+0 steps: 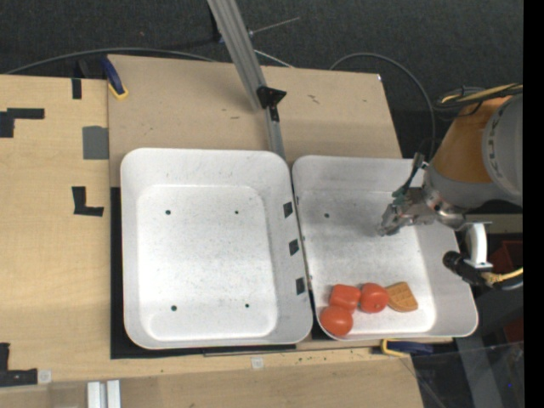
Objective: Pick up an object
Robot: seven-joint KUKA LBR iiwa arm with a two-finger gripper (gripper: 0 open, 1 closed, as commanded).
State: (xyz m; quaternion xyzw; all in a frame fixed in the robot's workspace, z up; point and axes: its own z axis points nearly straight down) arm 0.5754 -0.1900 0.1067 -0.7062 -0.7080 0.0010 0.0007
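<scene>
the desk point(187, 109) is light brown wood, with small black tape marks and a grey patch point(95, 142) on its left side, and a dark floor point(357, 15) shows past its far edge. a blue and yellow clip point(116, 78) sits at the far left corner of the board. two white bins lie side by side on the desk. the left bin point(204, 164) is speckled with tiny dark dots. the right bin point(340, 177) has three things in its near part: two red round pieces point(346, 296) touching each other, a third red piece point(374, 297) just beside them on the right, and a tan, bread-like piece point(402, 297) touching that one. a grey metal pole point(242, 45) slants in from the far side and ends at a black bracket point(270, 97) near the gap between the bins. thin black cables point(374, 58) curl over the floor on the far right. the grey arm with its orange band point(463, 147) comes in from the right, and the pincer point(393, 223) hangs over the bare middle of the right bin, well apart from the red pieces. nothing can be seen between its tips, but it is too small and dark to tell if they are spread or pressed together. no writing can be read.
</scene>
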